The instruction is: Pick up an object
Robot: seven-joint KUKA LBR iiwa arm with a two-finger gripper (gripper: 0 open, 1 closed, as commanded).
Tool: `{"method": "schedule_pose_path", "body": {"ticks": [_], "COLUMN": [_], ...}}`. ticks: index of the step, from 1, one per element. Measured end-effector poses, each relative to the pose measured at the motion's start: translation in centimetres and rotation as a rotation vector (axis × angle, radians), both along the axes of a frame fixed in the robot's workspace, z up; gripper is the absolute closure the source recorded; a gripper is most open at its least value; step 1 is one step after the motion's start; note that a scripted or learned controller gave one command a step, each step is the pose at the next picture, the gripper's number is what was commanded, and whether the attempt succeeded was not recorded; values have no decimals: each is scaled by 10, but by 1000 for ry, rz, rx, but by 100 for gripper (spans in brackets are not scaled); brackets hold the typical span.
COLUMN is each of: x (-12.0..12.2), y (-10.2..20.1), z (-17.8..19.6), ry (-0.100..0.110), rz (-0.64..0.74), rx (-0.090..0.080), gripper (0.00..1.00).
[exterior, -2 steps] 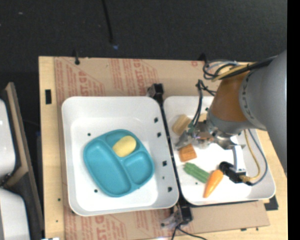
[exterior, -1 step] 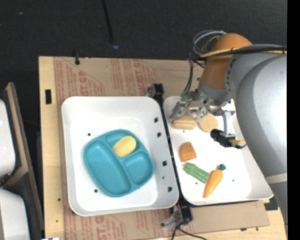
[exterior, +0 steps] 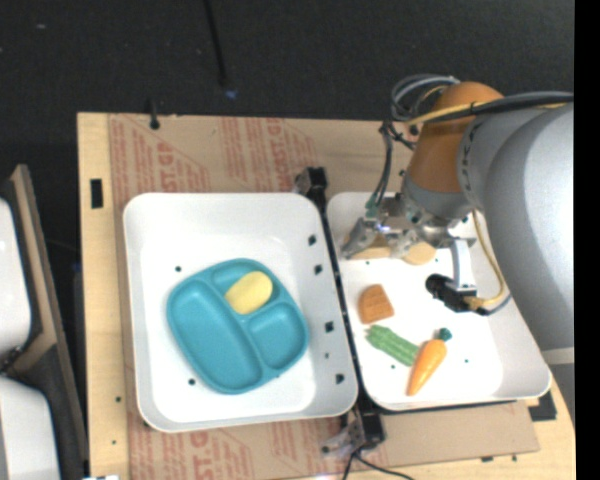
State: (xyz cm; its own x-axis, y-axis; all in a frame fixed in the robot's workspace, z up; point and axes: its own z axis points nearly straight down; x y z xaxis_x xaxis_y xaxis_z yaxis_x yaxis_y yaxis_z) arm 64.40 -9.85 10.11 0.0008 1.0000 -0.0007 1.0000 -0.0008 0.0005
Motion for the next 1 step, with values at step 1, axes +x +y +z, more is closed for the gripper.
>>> {"method": "schedule_pose_path", "body": {"ticks": [1], "x": [-34], "y": [-1], "z": [0], "ry": [1], "rz": [0], "rx": [0], "gripper": [0]}}
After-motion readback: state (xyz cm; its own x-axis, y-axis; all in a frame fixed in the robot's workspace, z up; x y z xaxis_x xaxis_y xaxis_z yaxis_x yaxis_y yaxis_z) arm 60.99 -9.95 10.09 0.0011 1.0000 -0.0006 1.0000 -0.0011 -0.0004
